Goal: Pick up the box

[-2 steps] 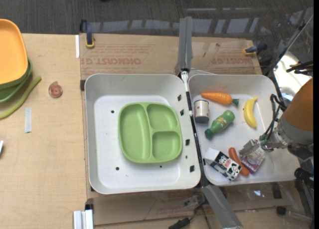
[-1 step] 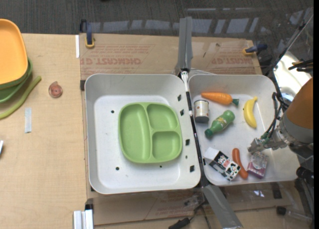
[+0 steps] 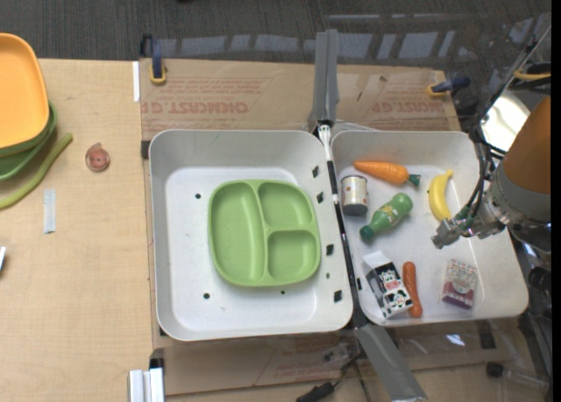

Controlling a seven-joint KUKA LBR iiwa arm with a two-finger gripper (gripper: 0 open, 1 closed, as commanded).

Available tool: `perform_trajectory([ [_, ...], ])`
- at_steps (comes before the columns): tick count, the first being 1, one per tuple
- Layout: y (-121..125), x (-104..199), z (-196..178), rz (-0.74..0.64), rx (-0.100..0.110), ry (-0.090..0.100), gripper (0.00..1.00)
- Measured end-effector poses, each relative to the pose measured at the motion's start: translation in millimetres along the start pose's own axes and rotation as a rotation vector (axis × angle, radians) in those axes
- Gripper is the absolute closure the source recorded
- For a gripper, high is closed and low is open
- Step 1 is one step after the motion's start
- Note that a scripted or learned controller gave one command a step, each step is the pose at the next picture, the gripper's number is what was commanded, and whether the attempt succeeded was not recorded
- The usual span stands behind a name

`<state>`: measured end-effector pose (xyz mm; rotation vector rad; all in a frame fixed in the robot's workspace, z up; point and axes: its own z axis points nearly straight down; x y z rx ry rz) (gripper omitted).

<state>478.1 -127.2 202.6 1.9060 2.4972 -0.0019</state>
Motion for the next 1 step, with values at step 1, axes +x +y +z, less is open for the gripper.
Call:
perform_trajectory([
  [1, -5.7, -15.9, 39.6, 0.143, 0.003, 0.002, 1.00],
])
